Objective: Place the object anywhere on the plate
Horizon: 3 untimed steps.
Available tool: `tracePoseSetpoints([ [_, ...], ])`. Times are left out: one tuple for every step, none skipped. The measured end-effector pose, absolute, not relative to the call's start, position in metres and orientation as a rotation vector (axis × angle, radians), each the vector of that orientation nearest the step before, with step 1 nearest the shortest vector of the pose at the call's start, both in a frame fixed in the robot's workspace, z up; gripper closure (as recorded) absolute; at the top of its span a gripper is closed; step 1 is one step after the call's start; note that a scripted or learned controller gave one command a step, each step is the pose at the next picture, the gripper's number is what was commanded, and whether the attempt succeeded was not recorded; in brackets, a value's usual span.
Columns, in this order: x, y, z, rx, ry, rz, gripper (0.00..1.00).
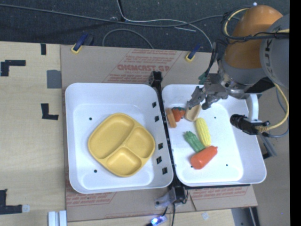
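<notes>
The bench (28,140) carries 2 shallow white plastic bins side by side on a sheet of brown cardboard (136,65). The left bin (75,126) holds 1 yellow plastic plate with 3 compartments (121,144), lying near its middle and tilted a little in the view. The right bin (244,168) holds 4 toy foods: 1 small orange-red piece (177,114) against the bin's left wall, 1 pale tan rounded piece (192,113) just beside it, 1 yellow corn cob (203,131) lying lengthwise near the centre, and 1 orange-red carrot with a green leafy top (202,157) slanting toward the near side, its green end touching the corn. The grey arm with its orange band (254,27) reaches in from the right, and the end effector (201,100) hangs over the far left part of the right bin. The pale tan piece sits directly below and slightly to the left of the fingertips, so close that I cannot tell whether they touch it, and the small orange-red piece is just beyond it toward the divider. The corn and the carrot lie nearer the front, apart from the fingers. Whether the end effector is spread wide or closed narrow cannot be made out from this slant. None of the 4 foods lies on the plate.
</notes>
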<state>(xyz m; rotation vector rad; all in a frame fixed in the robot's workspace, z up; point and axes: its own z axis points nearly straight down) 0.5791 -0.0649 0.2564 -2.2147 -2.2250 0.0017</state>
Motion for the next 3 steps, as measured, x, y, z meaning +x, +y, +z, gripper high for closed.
tracePoseSetpoints([
  [0.549,-0.015,0.246,-2.214,-2.224,0.003,1.00],
  [0.527,0.038,0.228,-2.213,-2.225,0.005,1.00],
  [0.510,0.099,0.230,-2.211,-2.227,0.003,1.00],
])
